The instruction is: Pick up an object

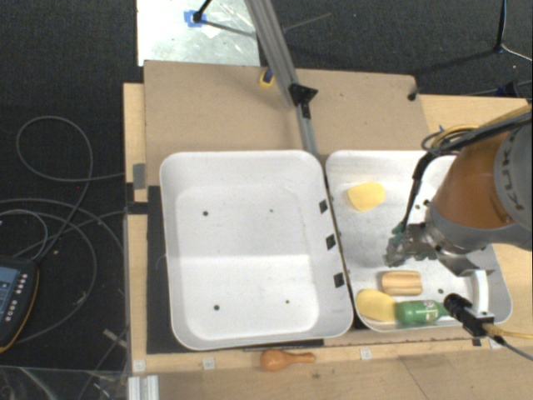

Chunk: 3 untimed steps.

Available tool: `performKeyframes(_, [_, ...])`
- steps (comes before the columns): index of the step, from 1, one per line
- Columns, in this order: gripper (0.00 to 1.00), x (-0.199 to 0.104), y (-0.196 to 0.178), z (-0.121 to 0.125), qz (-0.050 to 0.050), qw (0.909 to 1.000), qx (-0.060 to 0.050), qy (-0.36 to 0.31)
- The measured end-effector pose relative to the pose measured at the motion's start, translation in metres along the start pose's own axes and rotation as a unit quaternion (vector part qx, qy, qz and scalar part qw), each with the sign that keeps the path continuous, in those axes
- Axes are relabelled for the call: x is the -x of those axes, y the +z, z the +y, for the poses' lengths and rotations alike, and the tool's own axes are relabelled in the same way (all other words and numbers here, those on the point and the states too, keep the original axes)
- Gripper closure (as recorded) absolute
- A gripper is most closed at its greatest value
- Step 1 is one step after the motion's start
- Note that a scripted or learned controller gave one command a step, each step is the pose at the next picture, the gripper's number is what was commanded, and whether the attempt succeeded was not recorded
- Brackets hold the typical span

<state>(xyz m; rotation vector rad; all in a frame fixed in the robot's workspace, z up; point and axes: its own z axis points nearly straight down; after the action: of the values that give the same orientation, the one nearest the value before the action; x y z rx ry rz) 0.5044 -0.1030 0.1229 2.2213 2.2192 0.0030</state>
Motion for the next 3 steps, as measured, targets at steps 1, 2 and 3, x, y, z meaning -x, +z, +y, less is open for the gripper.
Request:
performKeyframes(1, [1.0, 0.01, -0.055, 0.006, -0.001, 1.0, 0.002, -0.002])
performKeyframes(2, [1.0, 0.002, -0.104, 0.012, -0.001, 1.0, 0.003, -0.004])
performKeyframes(3, [1.0, 0.002, -0.127, 0.014, 0.0, 1.0, 0.001, -0.003])
